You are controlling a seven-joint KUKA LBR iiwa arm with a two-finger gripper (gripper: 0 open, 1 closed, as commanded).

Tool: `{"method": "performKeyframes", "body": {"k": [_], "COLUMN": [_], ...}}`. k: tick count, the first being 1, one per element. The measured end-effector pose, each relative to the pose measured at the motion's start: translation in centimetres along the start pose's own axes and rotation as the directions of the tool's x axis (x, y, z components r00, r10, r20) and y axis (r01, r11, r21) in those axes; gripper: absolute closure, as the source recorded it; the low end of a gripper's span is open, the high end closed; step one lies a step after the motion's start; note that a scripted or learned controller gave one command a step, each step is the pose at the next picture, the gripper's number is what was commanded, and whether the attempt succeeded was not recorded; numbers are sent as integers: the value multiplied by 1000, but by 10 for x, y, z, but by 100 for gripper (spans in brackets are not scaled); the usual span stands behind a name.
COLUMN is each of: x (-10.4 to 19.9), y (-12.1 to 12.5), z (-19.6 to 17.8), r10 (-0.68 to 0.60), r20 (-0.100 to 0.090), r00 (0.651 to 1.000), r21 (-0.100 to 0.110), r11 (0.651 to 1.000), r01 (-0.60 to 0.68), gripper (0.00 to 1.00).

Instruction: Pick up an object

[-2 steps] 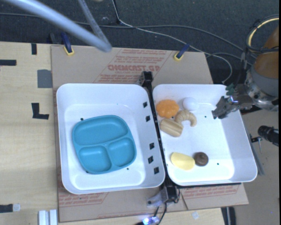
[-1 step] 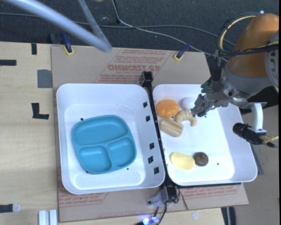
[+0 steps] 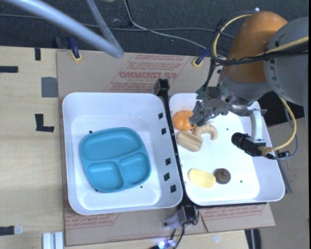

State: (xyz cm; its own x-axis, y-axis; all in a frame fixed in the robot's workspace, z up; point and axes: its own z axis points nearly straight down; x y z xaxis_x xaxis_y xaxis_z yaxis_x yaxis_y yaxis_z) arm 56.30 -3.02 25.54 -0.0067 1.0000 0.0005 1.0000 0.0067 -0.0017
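Gripper (image 3: 201, 116) hanging low over the food pieces at the inner back of the right bin (image 3: 269, 191).

The orange ball (image 3: 182, 120) is sitting near the divider between the bins, just left of the gripper's dark fingertips, and whether those tips are spread or pressed together is something I cannot tell from this angle. Just in front of the orange ball, a tan bread-like piece (image 3: 189, 141) is lying, with a pale curved piece (image 3: 209, 132) beside it, partly under the gripper. Further forward from the orange ball, a yellow lemon-like piece (image 3: 201, 178) is resting just beside a small brown round piece (image 3: 222, 176). Across the divider from the orange ball, the left bin (image 3: 72, 108) is holding a blue divided plate (image 3: 115, 157). The grey arm (image 3: 287, 45) with its orange band is reaching in behind the orange ball.
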Motion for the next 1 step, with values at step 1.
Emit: {"method": "performKeyframes", "body": {"k": [1], "x": [48], "y": [25], "z": [0], "r10": [1], "r20": [1], "r00": [1000], "r21": [-1], "r11": [1000], "r01": [-1], "gripper": [100]}}
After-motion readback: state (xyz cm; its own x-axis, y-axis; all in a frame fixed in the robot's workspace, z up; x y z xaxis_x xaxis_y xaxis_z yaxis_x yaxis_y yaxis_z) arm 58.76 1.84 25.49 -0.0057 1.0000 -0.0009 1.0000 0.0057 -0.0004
